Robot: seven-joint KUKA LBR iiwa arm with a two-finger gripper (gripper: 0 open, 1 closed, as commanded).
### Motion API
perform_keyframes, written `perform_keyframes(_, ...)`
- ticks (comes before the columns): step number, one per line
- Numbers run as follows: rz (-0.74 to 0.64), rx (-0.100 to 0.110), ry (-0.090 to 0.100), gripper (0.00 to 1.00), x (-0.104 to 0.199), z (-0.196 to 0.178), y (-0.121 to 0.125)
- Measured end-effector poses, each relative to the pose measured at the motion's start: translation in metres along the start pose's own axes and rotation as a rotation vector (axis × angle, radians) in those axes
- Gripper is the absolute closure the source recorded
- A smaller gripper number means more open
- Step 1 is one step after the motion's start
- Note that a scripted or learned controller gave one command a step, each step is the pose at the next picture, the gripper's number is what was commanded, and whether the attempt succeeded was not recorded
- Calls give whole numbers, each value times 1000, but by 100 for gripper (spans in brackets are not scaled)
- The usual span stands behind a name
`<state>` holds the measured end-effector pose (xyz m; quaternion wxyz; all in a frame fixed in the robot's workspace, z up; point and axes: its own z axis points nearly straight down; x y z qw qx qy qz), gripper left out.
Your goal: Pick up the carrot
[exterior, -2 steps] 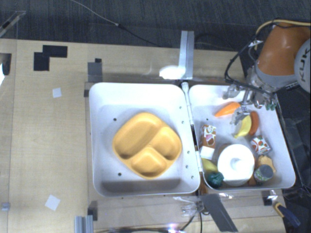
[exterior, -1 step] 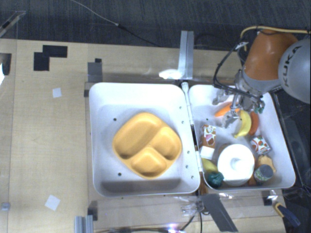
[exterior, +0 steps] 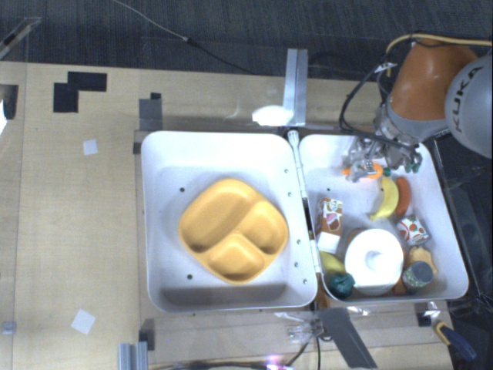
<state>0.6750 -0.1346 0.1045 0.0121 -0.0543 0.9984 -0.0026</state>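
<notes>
Gripper seemingly on one carrot; one banana.

Grey arm with a rounded orange band. Black cables looped beside the wrist. Small metal tool with green specks.

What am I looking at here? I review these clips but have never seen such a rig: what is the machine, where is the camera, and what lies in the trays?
One fixed camera looks down at a slant on a wooden bench. The grey robot arm with an orange band reaches in from the right; its two-finger gripper hangs low over the right shallow white bin. A small orange carrot shows right at the gripper; whether it is gripped I cannot tell. That bin also holds a yellow banana, a white roll of tape and small toy foods. The left white bin holds a yellow divided plastic plate.
</notes>
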Motion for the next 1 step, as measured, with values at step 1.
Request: perform_keyframes(1, 88, -4, 1, 100, -7, -105, 52)
